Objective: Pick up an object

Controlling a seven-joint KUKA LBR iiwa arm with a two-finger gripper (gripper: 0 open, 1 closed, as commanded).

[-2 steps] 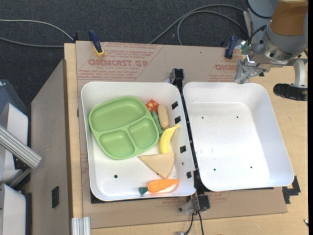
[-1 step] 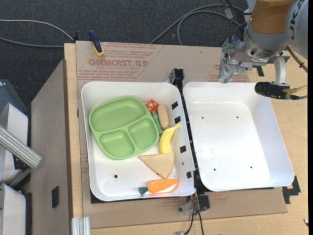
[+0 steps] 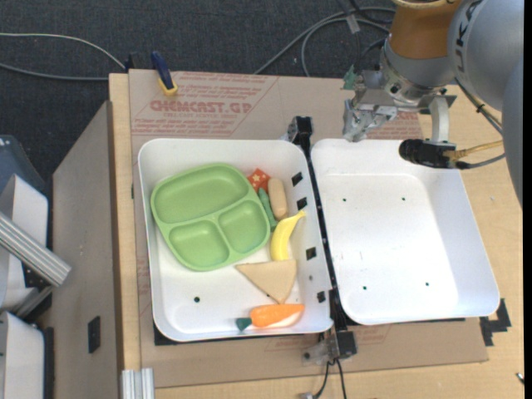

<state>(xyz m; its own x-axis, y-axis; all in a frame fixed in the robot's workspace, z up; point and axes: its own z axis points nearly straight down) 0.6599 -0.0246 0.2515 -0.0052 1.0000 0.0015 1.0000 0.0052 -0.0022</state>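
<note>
The left bin (image 3: 148, 248) holds a green divided plate (image 3: 204, 215), a yellow banana (image 3: 284, 236), a tan wedge-shaped slice (image 3: 271, 278), an orange carrot (image 3: 277, 314), a small sausage (image 3: 277, 197) and a red strawberry-like piece (image 3: 259, 177). My gripper (image 3: 362, 125) hangs over the far left corner of the right bin (image 3: 416, 248), well apart from all these objects. Nothing is visibly held in it.
Both bins rest on a cardboard sheet (image 3: 208, 98). A blue and yellow clamp (image 3: 164, 72) sits at its far left edge. Black clips (image 3: 301, 129) line the seam between the bins. Cables (image 3: 332, 32) trail behind the bench.
</note>
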